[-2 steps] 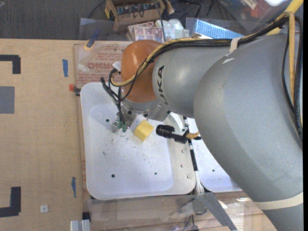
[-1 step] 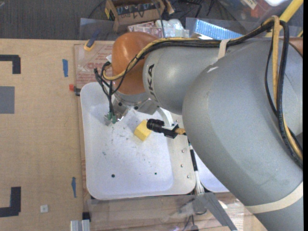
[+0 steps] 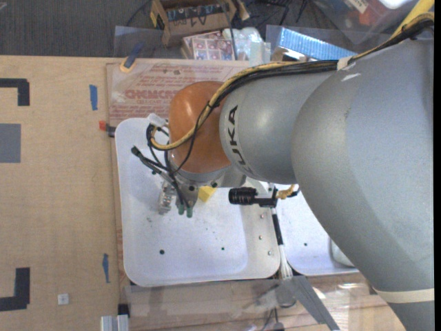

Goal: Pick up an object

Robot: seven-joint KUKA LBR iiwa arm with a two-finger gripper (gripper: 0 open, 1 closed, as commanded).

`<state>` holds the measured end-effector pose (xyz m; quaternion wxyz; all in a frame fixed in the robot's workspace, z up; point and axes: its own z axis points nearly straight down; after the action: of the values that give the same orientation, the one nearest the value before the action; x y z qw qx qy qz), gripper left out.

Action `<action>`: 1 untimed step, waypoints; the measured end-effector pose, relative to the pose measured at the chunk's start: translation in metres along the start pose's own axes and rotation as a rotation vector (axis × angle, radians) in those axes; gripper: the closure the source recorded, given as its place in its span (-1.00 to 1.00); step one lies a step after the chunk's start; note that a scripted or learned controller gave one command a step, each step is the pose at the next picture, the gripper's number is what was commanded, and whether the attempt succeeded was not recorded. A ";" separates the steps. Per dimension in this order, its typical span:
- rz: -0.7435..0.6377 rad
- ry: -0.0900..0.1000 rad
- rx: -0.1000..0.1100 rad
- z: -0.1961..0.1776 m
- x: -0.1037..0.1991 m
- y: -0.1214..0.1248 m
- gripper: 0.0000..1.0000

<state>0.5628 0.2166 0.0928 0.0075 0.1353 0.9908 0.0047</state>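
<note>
My gripper [image 3: 185, 211] hangs over the middle of the left white bin [image 3: 145, 257], pointing down below the orange wrist band [image 3: 196, 133]. A small yellow object [image 3: 205, 194] lies just right of the gripper, partly hidden under the wrist. A small pale grey piece [image 3: 165, 198] sits just left of the gripper; I cannot tell whether it is a loose object or part of the tool. Nothing visibly hangs from the gripper.
The big grey arm [image 3: 331, 150] covers most of the right bin [image 3: 310, 254], leaving a front strip visible. A black cylinder [image 3: 242, 196] sticks out near the bins' divide. Dark specks dot the left bin's floor. Wooden bench [image 3: 55, 205] lies to the left, clutter behind.
</note>
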 end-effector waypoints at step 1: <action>-0.279 0.005 0.005 -0.076 -0.061 -0.032 1.00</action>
<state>0.6122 0.1686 0.1688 0.0052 -0.0038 1.0000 0.0017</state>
